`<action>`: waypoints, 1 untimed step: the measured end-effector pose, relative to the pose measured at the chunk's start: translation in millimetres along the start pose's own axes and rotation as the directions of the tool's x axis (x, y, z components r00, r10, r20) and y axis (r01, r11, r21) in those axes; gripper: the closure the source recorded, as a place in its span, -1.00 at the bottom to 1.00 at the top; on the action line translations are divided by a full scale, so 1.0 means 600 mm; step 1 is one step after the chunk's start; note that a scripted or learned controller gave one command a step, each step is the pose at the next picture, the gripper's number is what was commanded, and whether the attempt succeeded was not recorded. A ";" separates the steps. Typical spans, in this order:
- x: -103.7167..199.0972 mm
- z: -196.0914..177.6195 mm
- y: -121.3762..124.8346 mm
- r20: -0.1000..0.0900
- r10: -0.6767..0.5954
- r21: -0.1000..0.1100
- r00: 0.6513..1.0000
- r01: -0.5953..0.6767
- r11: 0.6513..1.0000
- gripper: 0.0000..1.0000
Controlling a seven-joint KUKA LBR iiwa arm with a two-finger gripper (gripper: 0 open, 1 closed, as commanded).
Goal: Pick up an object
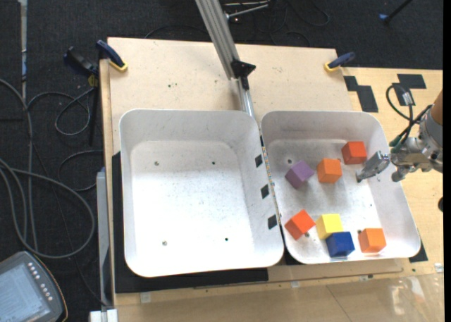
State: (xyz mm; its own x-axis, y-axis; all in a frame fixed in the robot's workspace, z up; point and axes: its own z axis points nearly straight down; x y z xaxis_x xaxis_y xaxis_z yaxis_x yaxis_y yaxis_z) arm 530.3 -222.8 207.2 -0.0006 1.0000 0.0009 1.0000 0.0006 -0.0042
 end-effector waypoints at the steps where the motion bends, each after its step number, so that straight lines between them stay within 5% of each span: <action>1: 0.005 0.107 0.000 -0.001 0.001 0.002 1.000 -0.001 1.000 -1.00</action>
State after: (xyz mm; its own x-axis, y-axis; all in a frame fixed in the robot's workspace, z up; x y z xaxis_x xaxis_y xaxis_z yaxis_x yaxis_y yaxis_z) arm 530.2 -219.9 143.1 0.0003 1.0000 0.0023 1.0000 -0.0003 -0.0065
